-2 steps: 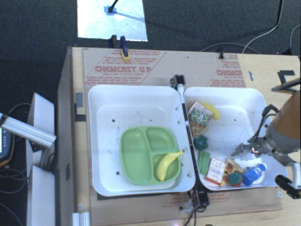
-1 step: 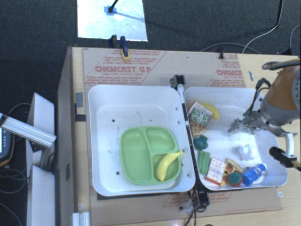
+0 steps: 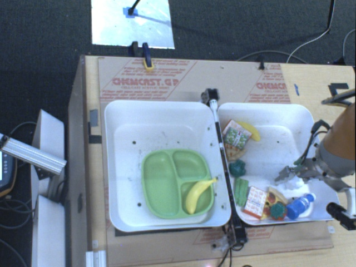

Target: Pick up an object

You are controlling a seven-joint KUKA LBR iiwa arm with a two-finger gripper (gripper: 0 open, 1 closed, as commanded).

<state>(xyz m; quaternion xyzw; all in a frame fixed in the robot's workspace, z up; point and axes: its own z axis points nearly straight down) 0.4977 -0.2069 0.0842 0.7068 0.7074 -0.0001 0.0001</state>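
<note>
Jaws hung low over the right bin, near its front right part, at the end of the grey arm reaching in from the right; whether they were spread or pressed together could not be told, and nothing could be seen between them. Just under them lay a small white item, too blurred to name.

Candidates for picking sat along that bin's left and front sides. A blue bottle lay on its side near the front wall, just in front of the jaws. Left of it were a red and green toy, a tan wedge and a red and white box, packed close together. A green piece and a teal lump lay by the left wall. Further back, a printed packet touched a yellow piece.

In the left bin sat a green divided plate, with a banana in its front right compartment, the tip reaching over the rim.

Both bins rested side by side on the tabletop, whose brown sheet carried red print. A black clip stood at the back where the bins met.
</note>
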